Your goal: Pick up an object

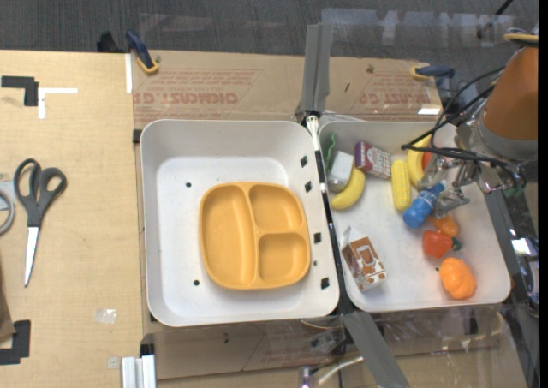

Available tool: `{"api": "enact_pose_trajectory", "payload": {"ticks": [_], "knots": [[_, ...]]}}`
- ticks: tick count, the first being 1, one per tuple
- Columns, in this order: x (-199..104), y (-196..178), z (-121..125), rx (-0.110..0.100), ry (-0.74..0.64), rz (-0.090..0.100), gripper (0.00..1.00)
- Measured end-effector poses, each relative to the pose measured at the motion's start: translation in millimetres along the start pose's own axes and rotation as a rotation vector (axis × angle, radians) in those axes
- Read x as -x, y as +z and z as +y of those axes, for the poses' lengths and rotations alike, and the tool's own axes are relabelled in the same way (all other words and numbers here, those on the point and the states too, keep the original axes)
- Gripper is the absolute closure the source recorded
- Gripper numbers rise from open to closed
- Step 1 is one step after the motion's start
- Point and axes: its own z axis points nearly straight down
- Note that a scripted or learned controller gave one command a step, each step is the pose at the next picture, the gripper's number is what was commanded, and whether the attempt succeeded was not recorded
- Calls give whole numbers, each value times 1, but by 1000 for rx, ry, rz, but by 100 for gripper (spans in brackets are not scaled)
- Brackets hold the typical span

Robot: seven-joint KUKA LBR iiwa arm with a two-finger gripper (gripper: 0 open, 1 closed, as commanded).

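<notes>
Nearest the camera in the right bin (402,301) lie a small brown-and-white carton (363,262) and an orange fruit (457,277). Just beyond them, the claw (447,192) hangs over a blue object (421,206), which looks like a small bottle, though the wires and metal parts make it hard to read; whether the claw is open or closed I cannot tell. That blue object seems the likeliest pick. It lies right of centre, touching a yellow corn-like piece (400,184) on its left and near a red-orange vegetable (437,241). A good grasp means coming straight down across its narrow width, keeping clear of those neighbours. A banana (347,194) lies further left, and the left bin (163,232) holds a yellow divided plate (254,234).
</notes>
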Motion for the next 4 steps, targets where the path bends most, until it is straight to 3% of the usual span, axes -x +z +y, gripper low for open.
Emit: {"api": "enact_pose_trajectory", "payload": {"ticks": [1,2,3,4], "knots": [[0,0,0,0,0,0,0],[-1,12,3,4,36,5,0],[1,0,3,1,34,-1,100],[1,0,3,1,34,-1,0]]}}
